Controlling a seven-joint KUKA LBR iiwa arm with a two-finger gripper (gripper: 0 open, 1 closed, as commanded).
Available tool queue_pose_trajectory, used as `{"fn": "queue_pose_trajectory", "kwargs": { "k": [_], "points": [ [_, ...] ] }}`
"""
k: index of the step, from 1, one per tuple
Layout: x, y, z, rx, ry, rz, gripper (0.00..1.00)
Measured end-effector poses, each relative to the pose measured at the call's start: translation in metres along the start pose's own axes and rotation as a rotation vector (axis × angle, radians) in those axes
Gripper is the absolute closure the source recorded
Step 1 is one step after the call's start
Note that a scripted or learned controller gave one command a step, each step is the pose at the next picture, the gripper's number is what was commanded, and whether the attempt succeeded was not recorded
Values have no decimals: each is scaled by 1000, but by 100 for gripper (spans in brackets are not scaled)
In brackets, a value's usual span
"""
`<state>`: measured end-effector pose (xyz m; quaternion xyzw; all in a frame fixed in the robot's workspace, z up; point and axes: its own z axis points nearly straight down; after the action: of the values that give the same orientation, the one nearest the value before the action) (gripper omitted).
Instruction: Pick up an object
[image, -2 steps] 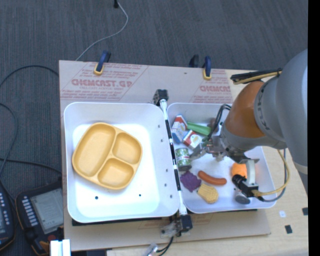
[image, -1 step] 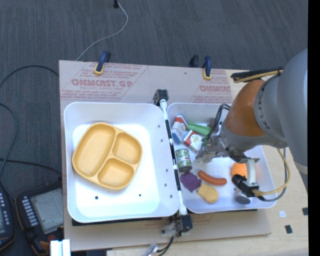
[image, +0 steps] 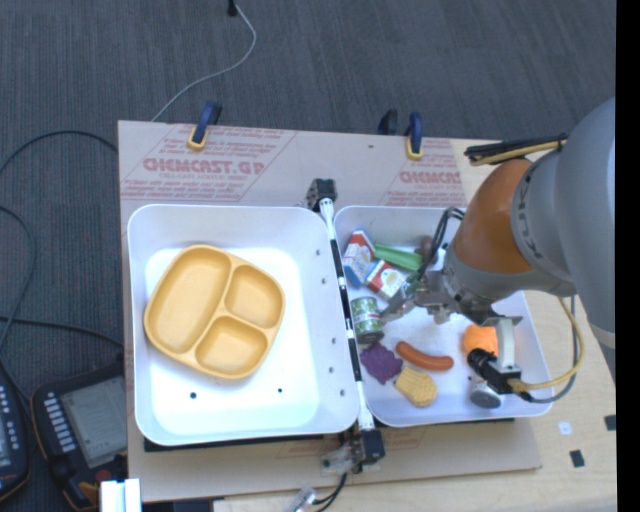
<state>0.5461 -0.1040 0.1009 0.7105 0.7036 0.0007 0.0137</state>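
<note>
My gripper (image: 418, 297) is low inside the right bin (image: 535, 345), near its middle, and the grey arm with its orange band (image: 497, 225) hides the bin's right part. Several toy foods lie around it. A red-and-white carton (image: 381, 276) and a green piece (image: 401, 257) sit just up-left of the gripper. A small can (image: 367, 318) lies to its left by the divider. Below it are a red sausage (image: 425, 355), purple grapes (image: 380, 362) and a yellow cracker (image: 416, 388). An orange piece (image: 480, 338) sits to its right. I see nothing held.
The left bin (image: 160, 400) holds a yellow three-part plate (image: 214, 310). A white-and-red packet (image: 357, 252) lies at the right bin's upper left. Clamps (image: 413, 135) and a cable run along the cardboard base at the back. A pendant (image: 75, 425) sits at lower left.
</note>
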Motion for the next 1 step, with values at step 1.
{"fn": "queue_pose_trajectory", "kwargs": {
  "k": [1],
  "points": [
    [-1, -5, 8, -3, 0, 0, 0]
  ]
}}
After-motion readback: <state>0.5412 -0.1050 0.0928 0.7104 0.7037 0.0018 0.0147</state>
